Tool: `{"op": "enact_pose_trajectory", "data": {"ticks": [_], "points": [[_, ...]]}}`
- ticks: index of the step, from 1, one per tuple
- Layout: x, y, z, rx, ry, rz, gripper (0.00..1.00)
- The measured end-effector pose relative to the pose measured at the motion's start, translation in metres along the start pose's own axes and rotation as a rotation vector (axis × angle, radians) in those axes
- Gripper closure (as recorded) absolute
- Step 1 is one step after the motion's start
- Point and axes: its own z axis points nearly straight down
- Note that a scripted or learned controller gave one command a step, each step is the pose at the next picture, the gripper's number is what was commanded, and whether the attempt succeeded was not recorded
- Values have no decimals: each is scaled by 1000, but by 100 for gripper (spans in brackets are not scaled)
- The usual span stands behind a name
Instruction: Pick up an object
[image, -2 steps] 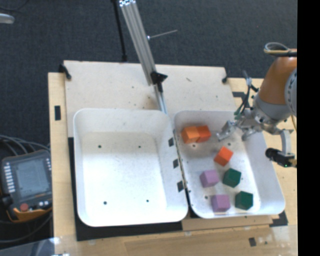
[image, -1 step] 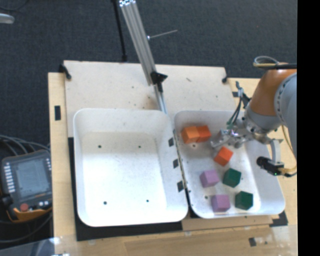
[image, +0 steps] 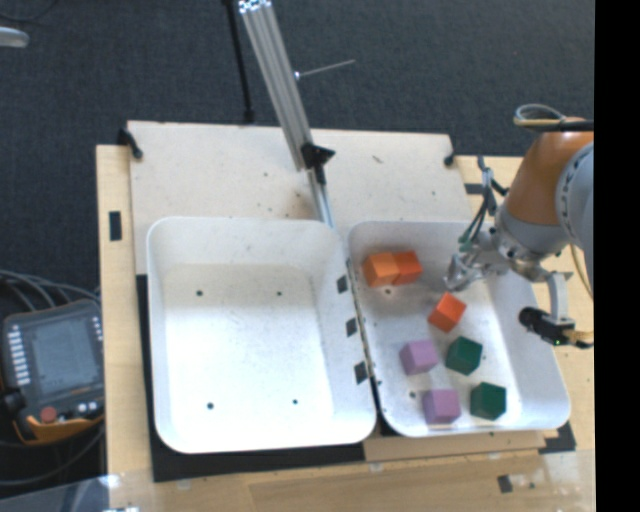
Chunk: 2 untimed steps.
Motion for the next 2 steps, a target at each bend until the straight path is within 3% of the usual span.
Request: {"op": "enact_pose_trajectory", "data": {"ticks": [2], "points": [[-1,14,-99,-5,1,1,100]]}}
